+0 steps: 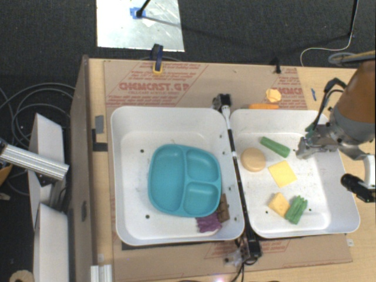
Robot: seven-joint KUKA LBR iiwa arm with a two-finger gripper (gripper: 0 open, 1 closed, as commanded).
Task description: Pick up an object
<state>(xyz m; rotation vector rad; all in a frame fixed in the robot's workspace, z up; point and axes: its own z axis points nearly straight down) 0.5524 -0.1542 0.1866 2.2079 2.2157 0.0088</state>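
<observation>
The right bin holds a green cylinder, a round tan piece, a flat yellow square, a yellow-orange block and a ridged green piece. My gripper hangs low over the right bin's upper right part. It is just right of the green cylinder and above the yellow square. Nothing shows in its grasp. The grey wrist and orange band come in from the right edge.
The left bin holds a teal divided plate, with a purple piece and a brown piece at its lower right. Small orange items lie on the cardboard behind the right bin. A clamp sits at the bench's back edge.
</observation>
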